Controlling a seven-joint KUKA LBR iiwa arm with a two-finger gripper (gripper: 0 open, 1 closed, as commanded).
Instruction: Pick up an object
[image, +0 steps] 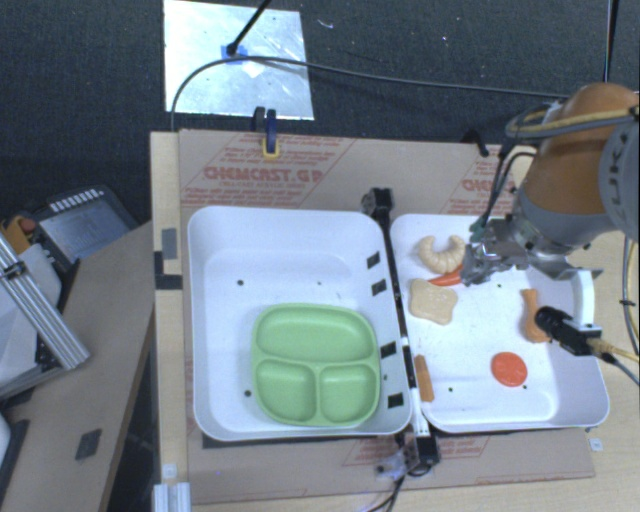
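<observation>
Down in the right bin, upper part, with the end effector just over a small red-orange piece — released or clenched, cannot tell. Tucked between the curled cream pastry above and the pale slice below, right of frame centre. Probably light, stiff toy plastic, smooth and apt to slip; thin, so best pinched across its narrow width, low against the bin floor. Crowded by neighbours — likely to nudge them. Orange disc lower right, green tray in the left bin

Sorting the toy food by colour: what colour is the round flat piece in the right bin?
Orange-red; the round flat piece shows plainly in the camera view.
</observation>
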